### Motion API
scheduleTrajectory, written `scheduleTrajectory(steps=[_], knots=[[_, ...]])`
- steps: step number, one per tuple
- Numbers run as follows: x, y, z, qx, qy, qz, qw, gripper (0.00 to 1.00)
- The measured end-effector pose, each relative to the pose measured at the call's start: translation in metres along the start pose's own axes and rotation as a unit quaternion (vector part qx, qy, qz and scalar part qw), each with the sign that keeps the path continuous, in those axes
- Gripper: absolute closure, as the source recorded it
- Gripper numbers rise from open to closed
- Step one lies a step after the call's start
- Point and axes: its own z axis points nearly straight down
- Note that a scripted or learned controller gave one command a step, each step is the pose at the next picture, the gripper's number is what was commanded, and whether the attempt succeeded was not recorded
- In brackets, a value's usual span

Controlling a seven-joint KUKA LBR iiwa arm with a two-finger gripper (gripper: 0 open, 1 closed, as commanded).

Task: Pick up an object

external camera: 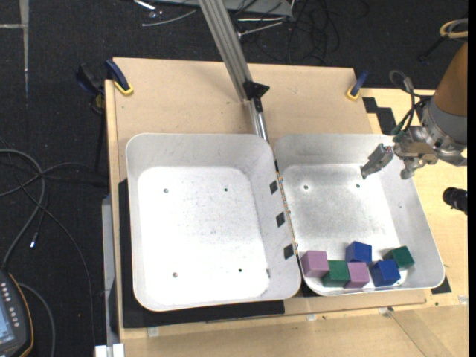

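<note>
Several small blocks huddle in the near corner of the right bin (349, 207): a purple block (315, 262), a green block (338, 272), a second purple block (358, 274), a blue block (359, 252), another blue block (384, 272) and a dark green block (401, 257). My gripper (387, 171) hangs over the far right part of that bin, well up the view from the blocks. It is open, its two fingers are spread apart, and nothing sits between them.
The left bin (201, 222) lies beside the right one, joined along a ridge with black clips (282, 218). A slanted metal pole (230, 43) rises behind the bins. Clamps (119, 80) hold the wooden bench's far corners.
</note>
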Motion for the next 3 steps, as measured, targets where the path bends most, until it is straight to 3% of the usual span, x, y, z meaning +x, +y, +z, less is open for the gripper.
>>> scheduleTrajectory(steps=[1,2,3], knots=[[0.0,0.0,0.0,0.0,0.0,0.0,1.0,0.0],[0.031,-0.039,0.117,0.004,0.001,0.002,1.0,0.0],[0.016,-0.07,0.128,0.001,0.0,0.003,1.0,0.0]])
